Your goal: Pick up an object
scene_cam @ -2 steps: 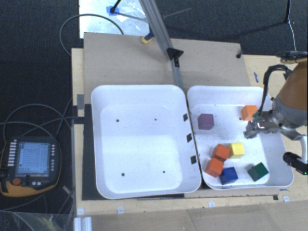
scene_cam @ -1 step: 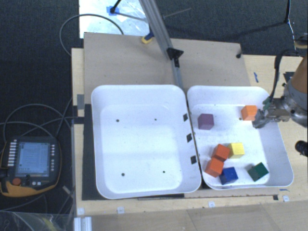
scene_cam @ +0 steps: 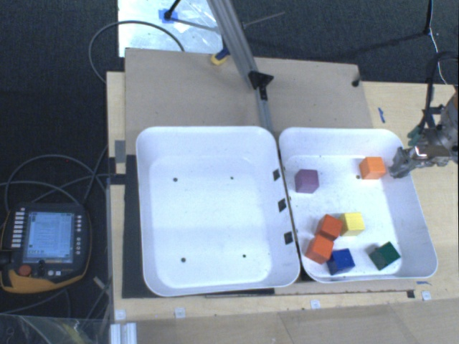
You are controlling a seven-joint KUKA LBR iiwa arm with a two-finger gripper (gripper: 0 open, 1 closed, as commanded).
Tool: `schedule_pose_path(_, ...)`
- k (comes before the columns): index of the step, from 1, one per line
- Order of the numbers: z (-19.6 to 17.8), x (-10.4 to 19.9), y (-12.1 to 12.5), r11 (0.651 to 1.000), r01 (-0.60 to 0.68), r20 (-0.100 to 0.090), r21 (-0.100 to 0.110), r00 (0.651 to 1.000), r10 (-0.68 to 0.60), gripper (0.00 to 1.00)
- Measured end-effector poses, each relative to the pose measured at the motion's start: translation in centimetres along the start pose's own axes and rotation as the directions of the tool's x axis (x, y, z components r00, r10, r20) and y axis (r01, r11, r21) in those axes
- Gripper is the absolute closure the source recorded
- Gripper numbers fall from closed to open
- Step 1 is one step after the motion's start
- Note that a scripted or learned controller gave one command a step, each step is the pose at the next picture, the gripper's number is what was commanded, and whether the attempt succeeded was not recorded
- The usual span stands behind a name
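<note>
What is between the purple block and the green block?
In the camera view, the yellow block lies between the purple block and the green block, with an orange block touching its left side.

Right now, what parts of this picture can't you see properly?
- The gripper in the camera view: small and blurred at the right bin's rim, so whether it is open or shut cannot be told.
- The arm: cut off by the right edge.
- Whether the gripper touches the orange block beside it: too blurred to tell.
- The handheld screen on the left: its writing is too small to read.
</note>
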State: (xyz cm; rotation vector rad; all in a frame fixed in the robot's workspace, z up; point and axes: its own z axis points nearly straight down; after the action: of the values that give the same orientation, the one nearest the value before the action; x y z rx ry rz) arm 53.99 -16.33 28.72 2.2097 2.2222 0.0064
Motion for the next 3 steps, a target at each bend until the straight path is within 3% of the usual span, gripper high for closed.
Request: schedule_pose_path(3,2.3,14.6,4.1,1.000,0.004,-0.004,0.006,1.000,-0.004,1.00)
